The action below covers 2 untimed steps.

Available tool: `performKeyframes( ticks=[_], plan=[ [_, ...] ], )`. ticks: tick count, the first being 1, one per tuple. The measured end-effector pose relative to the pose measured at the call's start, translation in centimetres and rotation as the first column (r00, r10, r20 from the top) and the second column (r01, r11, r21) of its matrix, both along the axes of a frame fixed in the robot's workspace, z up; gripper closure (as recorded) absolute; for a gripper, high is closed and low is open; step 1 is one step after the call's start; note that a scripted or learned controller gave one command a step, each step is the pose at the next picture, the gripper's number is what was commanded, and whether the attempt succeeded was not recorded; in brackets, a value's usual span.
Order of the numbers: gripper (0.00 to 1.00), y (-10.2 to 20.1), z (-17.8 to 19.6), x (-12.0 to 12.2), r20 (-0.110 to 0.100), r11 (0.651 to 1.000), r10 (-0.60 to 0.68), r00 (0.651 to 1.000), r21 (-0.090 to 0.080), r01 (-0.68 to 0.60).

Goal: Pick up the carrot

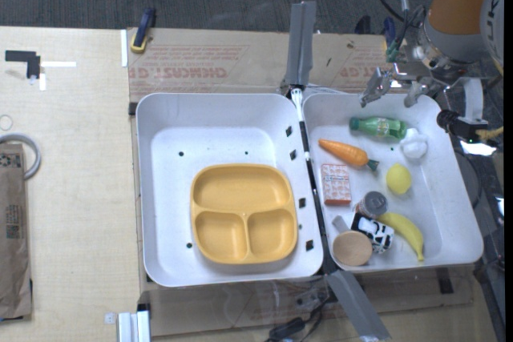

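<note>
Plainly, the jaws hang spread and empty over the right bin's back rim, apart from the carrot below. Descending carelessly, they could catch the green bottle or box crowding it.

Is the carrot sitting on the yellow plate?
No, the carrot lies in the right bin next to the green bottle, while the yellow plate is in the left bin.
</note>
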<state>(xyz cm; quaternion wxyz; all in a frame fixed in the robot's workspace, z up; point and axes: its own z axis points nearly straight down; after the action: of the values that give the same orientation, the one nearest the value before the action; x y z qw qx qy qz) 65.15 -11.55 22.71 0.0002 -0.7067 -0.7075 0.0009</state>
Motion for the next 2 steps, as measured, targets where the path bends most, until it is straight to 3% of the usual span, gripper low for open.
performKeyframes(
  ticks=[1, 2],
  plan=[
    [0.0, 2.3, -9.3, 0.7, 0.001, 0.957, 0.29, 0.957, 0.0, -0.29],
    [0.0, 2.6, -3.5, 0.8, 0.003, 0.91, 0.414, 0.91, -0.002, -0.414]
  ],
)
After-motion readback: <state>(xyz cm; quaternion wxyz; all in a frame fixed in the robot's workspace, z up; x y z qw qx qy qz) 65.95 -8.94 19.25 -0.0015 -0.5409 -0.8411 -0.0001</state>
